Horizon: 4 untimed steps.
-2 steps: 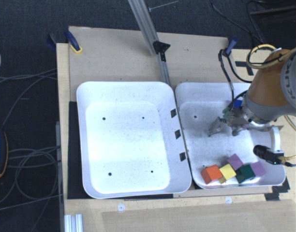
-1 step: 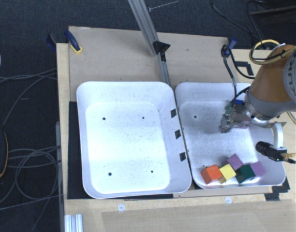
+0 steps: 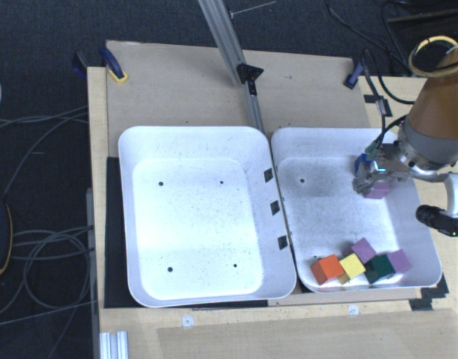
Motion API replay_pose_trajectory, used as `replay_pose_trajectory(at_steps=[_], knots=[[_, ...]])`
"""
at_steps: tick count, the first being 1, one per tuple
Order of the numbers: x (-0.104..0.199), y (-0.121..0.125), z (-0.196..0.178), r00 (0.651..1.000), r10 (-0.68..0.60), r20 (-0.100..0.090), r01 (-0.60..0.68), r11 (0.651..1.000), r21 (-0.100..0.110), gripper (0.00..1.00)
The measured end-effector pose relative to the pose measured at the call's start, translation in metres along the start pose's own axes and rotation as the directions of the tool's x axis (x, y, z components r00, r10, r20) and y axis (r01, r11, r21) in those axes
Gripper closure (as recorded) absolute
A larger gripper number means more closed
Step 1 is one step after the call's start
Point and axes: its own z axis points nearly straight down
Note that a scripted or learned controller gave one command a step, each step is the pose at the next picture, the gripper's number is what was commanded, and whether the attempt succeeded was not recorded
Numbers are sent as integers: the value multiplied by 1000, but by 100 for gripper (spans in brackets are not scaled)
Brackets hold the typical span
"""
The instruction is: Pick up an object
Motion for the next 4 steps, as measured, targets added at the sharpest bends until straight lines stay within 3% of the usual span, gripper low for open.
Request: replay_pose_trajectory(at_steps=[2, 4], knots=[[-5, -1, -100, 1000, -1, 0, 1, 1000, 1, 100], [91, -25, -90, 1000, -6, -5, 6, 1000, 9, 100]])
